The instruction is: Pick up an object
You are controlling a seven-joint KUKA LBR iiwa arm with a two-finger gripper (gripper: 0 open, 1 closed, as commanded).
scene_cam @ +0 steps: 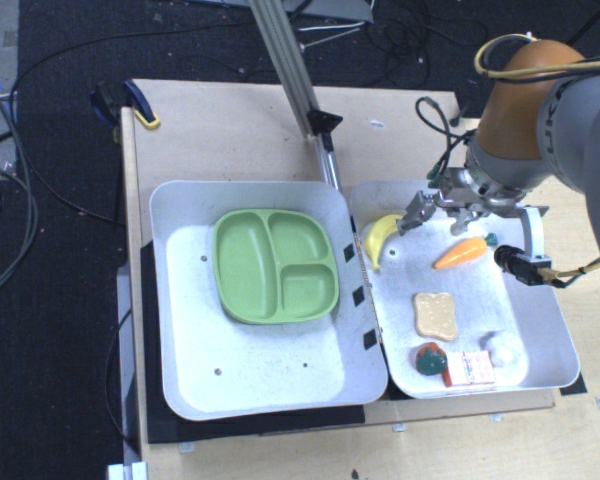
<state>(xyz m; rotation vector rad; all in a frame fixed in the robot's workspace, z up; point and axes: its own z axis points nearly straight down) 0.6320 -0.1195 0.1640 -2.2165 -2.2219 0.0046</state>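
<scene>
In the right bin lie a yellow banana, an orange carrot, a slice of toast, a red and green strawberry and a small red and white box. My gripper hangs over the far part of this bin, between the banana and the carrot and just above them. Its fingers are spread open with nothing between them. One fingertip points toward the banana.
The left bin bears a green divided plate. A slanted metal pole rises behind the bins. A small white object lies near the box. A black cable fitting hangs off the wrist over the right bin.
</scene>
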